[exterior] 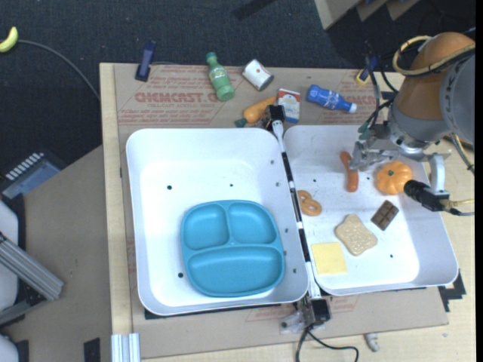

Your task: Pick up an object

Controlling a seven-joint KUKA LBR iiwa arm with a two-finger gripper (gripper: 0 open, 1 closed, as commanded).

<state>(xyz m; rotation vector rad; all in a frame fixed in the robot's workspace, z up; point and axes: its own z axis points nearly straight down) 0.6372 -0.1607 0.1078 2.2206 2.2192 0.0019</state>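
Nearest you, at the lower edge of the desk (121, 202), a tangle of cable and a small connector (309, 319) sits at the seam where the two white bins meet. Your left bin (151, 164) carries a blue divided plate (231, 247), lying flat toward its near side. Your right bin (423, 255) holds the pickable items: a yellow cheese slice (329, 258) closest to the front, a tan cracker (355, 234) just beside it, a brown chocolate piece (385, 215) farther right, a pretzel (309, 203) near the divider, an orange sausage (349, 172) and a small orange pumpkin (394, 178) toward the back. You see the gripper (369, 155) low over the back of the right bin, between the sausage and the pumpkin, close to both; whether its parts are spread or closed you cannot tell, and nothing shows clamped in it. Behind the bins, on the bare desk, lie a green bottle (220, 78), a white can (257, 74), a blue bottle (330, 99), a small carton (287, 104) and a dark blue marker (145, 61).
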